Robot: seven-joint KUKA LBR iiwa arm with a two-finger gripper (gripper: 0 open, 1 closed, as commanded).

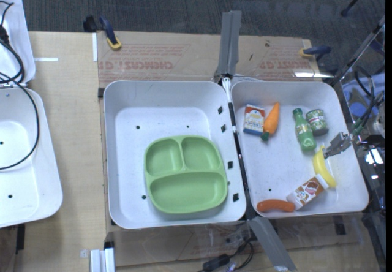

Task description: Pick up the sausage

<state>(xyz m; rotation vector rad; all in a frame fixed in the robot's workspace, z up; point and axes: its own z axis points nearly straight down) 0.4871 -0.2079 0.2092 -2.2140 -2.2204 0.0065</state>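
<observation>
Sausage (275, 206) lies flat at the right bin's (288, 160) near edge, just beside a small packet (308, 192). Gripper (338, 144) hovers over the banana (324, 170); whether it's spread, I cannot tell. The sausage looks light, smooth, rounded, likely slippery: pinch across its middle.

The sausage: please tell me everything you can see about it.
The sausage is a small orange-red toy, smooth like plastic, with rounded ends. It lies flat and nearly level along the near wall of the right bin, close to its left corner. Its right end meets a small white and red packet. Nothing grips it.
</observation>
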